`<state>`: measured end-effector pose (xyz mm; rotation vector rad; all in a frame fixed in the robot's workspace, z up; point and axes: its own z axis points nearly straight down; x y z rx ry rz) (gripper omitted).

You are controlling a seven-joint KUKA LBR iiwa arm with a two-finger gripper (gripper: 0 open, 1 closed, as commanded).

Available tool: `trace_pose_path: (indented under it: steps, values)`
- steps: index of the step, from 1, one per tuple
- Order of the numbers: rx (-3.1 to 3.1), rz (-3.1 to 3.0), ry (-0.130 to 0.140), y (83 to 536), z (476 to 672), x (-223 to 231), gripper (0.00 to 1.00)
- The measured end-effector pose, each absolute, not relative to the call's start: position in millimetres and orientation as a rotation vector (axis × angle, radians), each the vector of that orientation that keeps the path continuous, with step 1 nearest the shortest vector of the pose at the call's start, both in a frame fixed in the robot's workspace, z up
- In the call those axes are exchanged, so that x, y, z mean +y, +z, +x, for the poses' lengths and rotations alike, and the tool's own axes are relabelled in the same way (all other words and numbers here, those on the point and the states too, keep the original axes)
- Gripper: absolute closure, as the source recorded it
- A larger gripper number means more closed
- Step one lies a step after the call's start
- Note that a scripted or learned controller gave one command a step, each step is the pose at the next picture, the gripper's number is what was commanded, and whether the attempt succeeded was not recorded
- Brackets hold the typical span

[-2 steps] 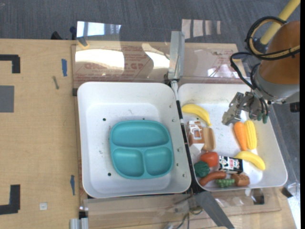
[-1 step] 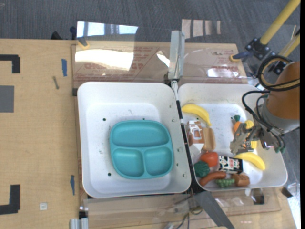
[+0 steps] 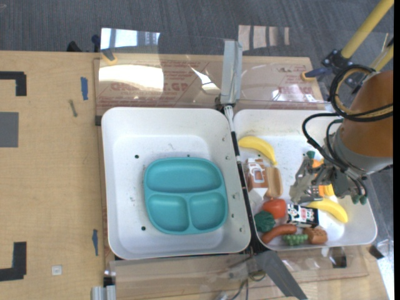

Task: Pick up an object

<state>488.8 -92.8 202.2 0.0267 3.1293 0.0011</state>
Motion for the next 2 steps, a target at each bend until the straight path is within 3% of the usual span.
trace_pose_path:
  steps: [1,2]
  values:
    - [3.106,0.374,-0.001,292,548.3,-110,1.00]
    - [3.068,0.636,0.001,344,620.4,-98,1.00]
